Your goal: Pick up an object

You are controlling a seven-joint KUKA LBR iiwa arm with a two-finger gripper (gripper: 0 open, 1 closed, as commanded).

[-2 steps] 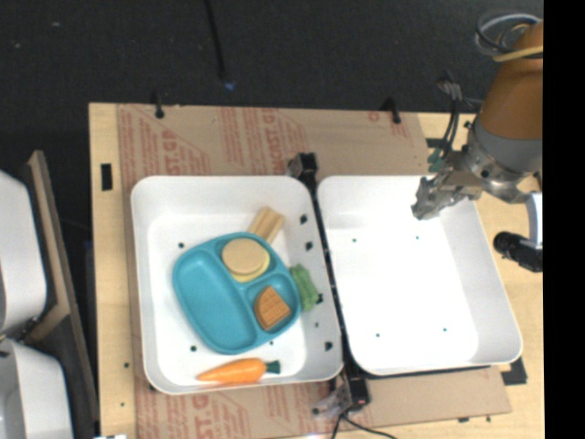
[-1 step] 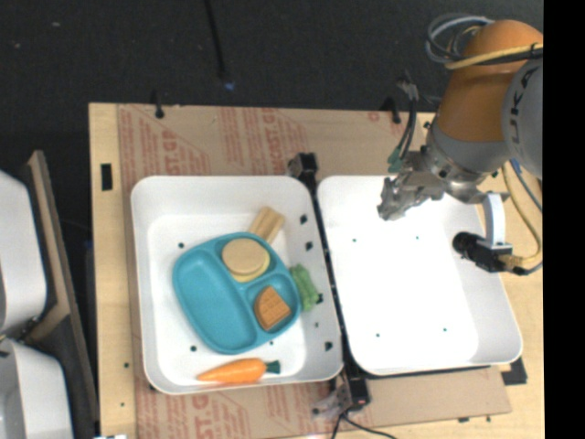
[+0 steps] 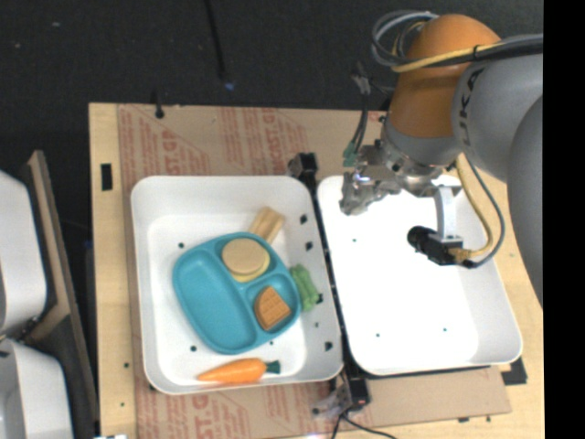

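Camera view: the shallow white right bin (image 3: 430, 327) offers bare floor below the gripper (image 3: 358, 196), which hangs at its eleven o'clock corner; finger spacing cannot be told. In the left bin (image 3: 151, 245), a teal plastic tray (image 3: 206, 305) lies central, an orange toy carrot (image 3: 233, 370) at six o'clock.

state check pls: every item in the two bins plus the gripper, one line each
blue tray: flat in the left bin, holding food pieces
round cookie: lying in the tray's upper compartment
brown waffle piece: lying in the tray's right compartment
wooden block: beside the tray's top edge
green piece: against the tray's right edge
carrot: lying on the bin floor, below the tray
gripper: above the right bin, nothing visibly held
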